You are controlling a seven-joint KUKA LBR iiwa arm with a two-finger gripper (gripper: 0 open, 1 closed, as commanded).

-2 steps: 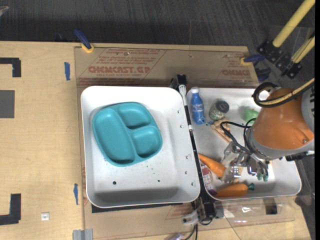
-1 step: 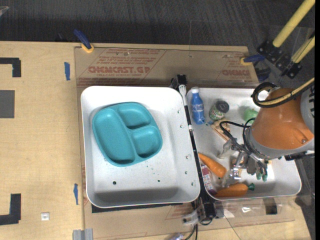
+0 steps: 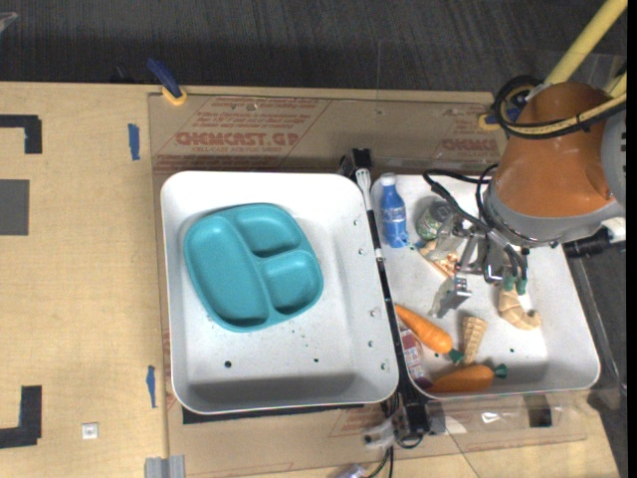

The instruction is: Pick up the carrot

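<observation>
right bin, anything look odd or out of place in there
Nothing looks spilled or broken. The right white bin is crowded: two orange carrots, one by the left wall and one at the near edge, a blue bottle and a waffle cone lie loosely jumbled.

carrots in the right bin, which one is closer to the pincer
The upper carrot, lying slantwise by the bin's left wall, just below-left of the pincer. The other carrot lies along the bin's bottom edge, farther off.

Even, bright overhead light; soft shadows under shallow white plastic bins [image 3: 269, 391]; mild glare on rims; image slightly soft, grainy.
</observation>
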